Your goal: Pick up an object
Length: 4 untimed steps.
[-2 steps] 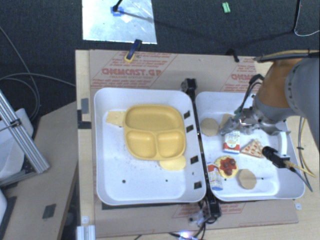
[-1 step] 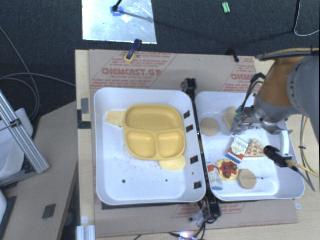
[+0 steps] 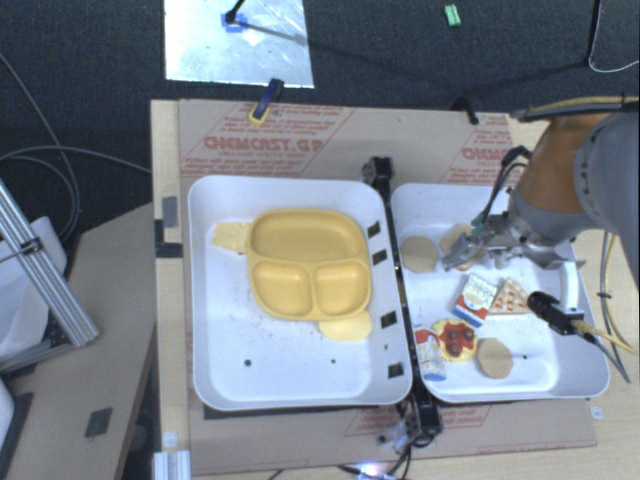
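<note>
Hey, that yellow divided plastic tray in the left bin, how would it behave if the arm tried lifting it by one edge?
The yellow divided plastic tray looks moulded and stiff, so it probably would not flop. It seems thin and light for its breadth. Its wide, shallow shape would likely tilt when gripped at one rim, and its glossy surface may slip.

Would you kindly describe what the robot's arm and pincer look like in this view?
The arm is a rounded grey casing with an orange band above the wrist. Thin dark cables run along the wrist down to a small metallic grey pincer.

Divided tray (image 3: 305, 265) in left bin (image 3: 215, 368), food pieces in right bin (image 3: 575, 368), pincer (image 3: 462, 251) above them
</note>
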Available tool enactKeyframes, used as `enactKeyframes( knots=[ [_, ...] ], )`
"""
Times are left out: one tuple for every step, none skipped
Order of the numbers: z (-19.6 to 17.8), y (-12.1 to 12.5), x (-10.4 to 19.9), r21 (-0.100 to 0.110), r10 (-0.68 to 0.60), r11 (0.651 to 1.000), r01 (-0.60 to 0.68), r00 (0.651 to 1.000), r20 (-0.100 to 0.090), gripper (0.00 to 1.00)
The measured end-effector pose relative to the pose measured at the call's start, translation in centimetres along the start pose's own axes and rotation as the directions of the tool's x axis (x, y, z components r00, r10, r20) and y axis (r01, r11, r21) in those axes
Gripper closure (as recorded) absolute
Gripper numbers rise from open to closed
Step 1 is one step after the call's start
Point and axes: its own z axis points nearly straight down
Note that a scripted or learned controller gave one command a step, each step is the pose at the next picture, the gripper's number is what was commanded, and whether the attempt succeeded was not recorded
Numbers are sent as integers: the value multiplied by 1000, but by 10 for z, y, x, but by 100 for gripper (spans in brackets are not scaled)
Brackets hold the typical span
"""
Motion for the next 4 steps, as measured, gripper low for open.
enactKeyframes(
  knots=[
    [8, 66, 42, -6, -4, 1000, 4, 1000, 1, 0],
    [-41, 8, -25, 2, 11, 1000, -11, 1000, 4, 0],
    [14, -55, 19, 11, 4, 1000, -4, 1000, -3, 0],
    [0, -51, 17, 1, 5, 1000, -5, 1000, 0, 100]
  ],
)
